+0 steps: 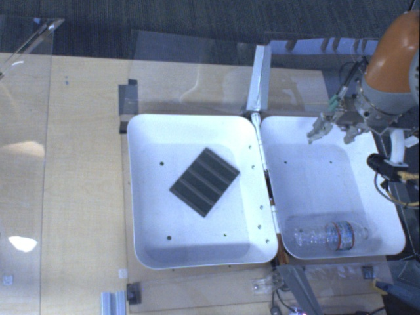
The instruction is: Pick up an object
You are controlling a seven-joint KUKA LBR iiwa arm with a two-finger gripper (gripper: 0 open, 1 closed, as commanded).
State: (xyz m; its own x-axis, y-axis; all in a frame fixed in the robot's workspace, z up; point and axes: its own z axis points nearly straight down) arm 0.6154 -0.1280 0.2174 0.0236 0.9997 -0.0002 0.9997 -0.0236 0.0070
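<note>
Fingers point(335, 128) spread apart, holding nothing, above right bin's point(289, 176) far edge. Bottle point(326, 235) lies near its front edge; label unreadable. Ribbed slab point(205, 181) mid left bin point(147, 195).

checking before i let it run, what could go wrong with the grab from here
1. The bottle is clear and lies on its side near the front wall of the right bin; it may roll or slip out of a pinch.
2. The gripper hangs over the bin's far end, away from the bottle, so a straight descent would likely close on nothing.
3. The dark ridged pad in the left bin lies flat, leaving little edge to grip.
</note>
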